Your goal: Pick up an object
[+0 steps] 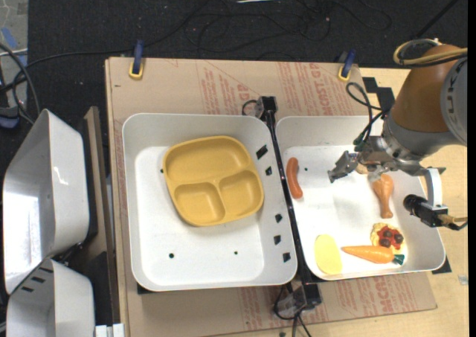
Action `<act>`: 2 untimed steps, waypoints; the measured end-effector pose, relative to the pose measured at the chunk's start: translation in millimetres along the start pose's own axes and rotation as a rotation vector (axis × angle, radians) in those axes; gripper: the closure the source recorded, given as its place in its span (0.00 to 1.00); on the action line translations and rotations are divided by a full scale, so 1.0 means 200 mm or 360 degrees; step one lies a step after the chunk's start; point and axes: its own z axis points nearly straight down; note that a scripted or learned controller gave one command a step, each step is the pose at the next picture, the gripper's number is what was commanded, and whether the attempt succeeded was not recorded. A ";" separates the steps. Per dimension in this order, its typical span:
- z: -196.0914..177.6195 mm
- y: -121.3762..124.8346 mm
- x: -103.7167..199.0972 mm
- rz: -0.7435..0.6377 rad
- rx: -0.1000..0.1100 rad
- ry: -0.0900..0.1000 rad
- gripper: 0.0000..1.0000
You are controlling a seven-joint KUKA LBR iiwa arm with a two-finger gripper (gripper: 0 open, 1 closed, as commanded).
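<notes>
My gripper (351,168) hangs over the upper middle of the right bin (320,133), open, with nothing between its fingers. A tan chicken drumstick (384,191) lies just right of and below it, close to the wrist. A red-orange sausage (294,178) lies at the bin's left side, a short way left of the gripper. Along the front of the bin lie a pale yellow oval piece (328,254), an orange carrot (367,254) and a small yellow piece topped with dark red berries (388,236).
The left bin (149,254) holds a yellow three-compartment plate (213,179). A black divider strip (281,187) runs between the bins. The arm's orange band (424,94) and a black fitting (422,210) overhang the right bin's right side. White tubs (41,201) stand at the far left.
</notes>
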 end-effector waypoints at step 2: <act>0.20 0.00 0.00 0.0001 -0.0011 -0.0003 1.00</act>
